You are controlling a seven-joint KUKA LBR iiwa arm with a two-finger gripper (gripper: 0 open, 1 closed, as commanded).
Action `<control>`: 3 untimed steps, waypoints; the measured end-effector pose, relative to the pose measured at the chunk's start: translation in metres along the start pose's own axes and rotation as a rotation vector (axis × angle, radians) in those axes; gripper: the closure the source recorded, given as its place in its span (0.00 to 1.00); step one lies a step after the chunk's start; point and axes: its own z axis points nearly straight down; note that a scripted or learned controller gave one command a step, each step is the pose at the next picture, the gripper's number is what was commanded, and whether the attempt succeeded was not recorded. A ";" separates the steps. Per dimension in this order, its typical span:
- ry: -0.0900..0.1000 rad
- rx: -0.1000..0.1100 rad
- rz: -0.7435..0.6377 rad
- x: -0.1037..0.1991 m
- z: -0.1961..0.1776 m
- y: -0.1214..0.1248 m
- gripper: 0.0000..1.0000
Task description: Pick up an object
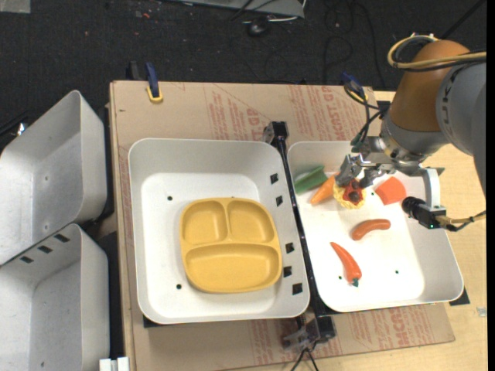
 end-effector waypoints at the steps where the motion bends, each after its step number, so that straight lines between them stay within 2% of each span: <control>1: 0.001 0.000 -0.005 0.004 -0.046 0.008 1.00; 2: 0.000 -0.001 -0.005 0.003 -0.090 0.009 1.00; 3: 0.004 0.007 -0.009 0.054 -0.091 0.006 1.00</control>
